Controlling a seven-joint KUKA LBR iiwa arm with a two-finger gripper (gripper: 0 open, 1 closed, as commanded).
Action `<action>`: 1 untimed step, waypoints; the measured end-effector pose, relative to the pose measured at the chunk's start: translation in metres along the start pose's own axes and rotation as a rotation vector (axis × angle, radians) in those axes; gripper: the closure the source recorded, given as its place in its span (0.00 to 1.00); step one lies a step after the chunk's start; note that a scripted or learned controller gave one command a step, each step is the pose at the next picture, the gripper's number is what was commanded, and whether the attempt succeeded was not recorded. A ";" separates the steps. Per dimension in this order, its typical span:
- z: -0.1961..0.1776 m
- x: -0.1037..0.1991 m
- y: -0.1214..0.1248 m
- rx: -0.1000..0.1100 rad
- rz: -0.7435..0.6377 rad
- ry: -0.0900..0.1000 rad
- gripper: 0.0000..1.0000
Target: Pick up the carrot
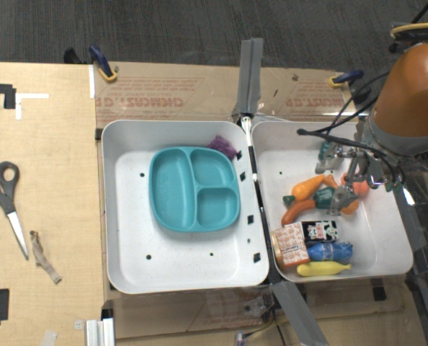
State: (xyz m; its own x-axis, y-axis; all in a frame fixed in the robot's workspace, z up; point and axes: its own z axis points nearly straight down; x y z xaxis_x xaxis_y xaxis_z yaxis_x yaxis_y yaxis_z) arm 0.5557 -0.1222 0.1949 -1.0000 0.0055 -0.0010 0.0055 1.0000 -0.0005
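The tool (347,186), a metal two-finger unit below the grey arm with its orange band (413,85), stands low in the right-hand shallow white bin (394,265), over the orange items; whether it is apart or together cannot be told, as cables and its own body hide the tips.

Nearest the camera in that bin lies a yellow banana-shaped toy (323,268), with a blue wrapped packet (329,251) just behind it and a small printed carton (290,244) to their left. A black-and-white box (320,231) sits behind the blue packet. Further back, the orange tapered carrot (308,187) lies at a slant in the middle of the bin, just left of the tool. A second orange piece (297,209) lies beside it.

The left-hand white bin (120,251) holds a teal three-compartment plastic plate (194,189). A purple object (224,147) rests at the plate's far edge.

On the wooden surface (41,143) to the left lie grey-handled scissors (6,197).
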 end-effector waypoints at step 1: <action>0.102 -0.061 0.000 0.000 0.123 -0.004 0.00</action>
State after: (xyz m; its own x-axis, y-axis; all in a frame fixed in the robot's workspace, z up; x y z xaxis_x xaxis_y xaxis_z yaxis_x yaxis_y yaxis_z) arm 0.6167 -0.1228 0.0931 -0.9917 0.1285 -0.0048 0.1285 0.9917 -0.0003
